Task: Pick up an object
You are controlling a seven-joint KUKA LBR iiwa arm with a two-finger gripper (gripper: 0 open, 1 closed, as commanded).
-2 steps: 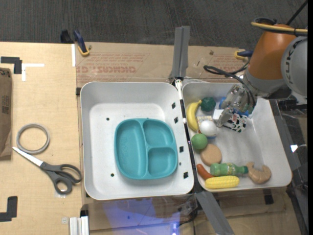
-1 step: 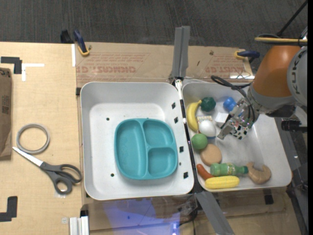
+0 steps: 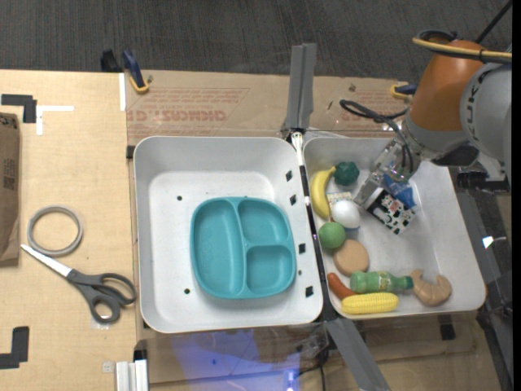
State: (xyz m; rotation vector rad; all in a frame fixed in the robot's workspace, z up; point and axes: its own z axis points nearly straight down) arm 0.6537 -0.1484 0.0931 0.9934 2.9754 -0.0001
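Two white bins sit side by side, and the right bin [image 3: 456,218] serves as the landmark. Inside it lie ten loose things: one banana [image 3: 321,191] along its left wall, one dark green piece [image 3: 348,172] just right of the banana's top, one white egg [image 3: 346,213], one green ball [image 3: 331,235] below the egg, one tan round piece [image 3: 352,257], one red piece [image 3: 339,284], one green bottle [image 3: 379,282], one yellow corn cob [image 3: 369,303] against the near wall, one tan croissant-like piece [image 3: 432,288] in the near right corner, and one blue, black and white patterned box [image 3: 394,206] near the middle. The gripper [image 3: 389,175] hangs over the bin's far middle, right at the box's upper end; whether its fingers are spread or closed on anything I cannot tell, since they blur into the box. The bin's right half and far right corner are bare, giving open room there, while the left side and near edge are crowded. To the left of the right bin, the left bin [image 3: 159,218] holds one teal divided tray [image 3: 242,247] with bare floor all round it. Farther left on the bench lie one pair of scissors [image 3: 85,283] and one tape roll [image 3: 54,229].
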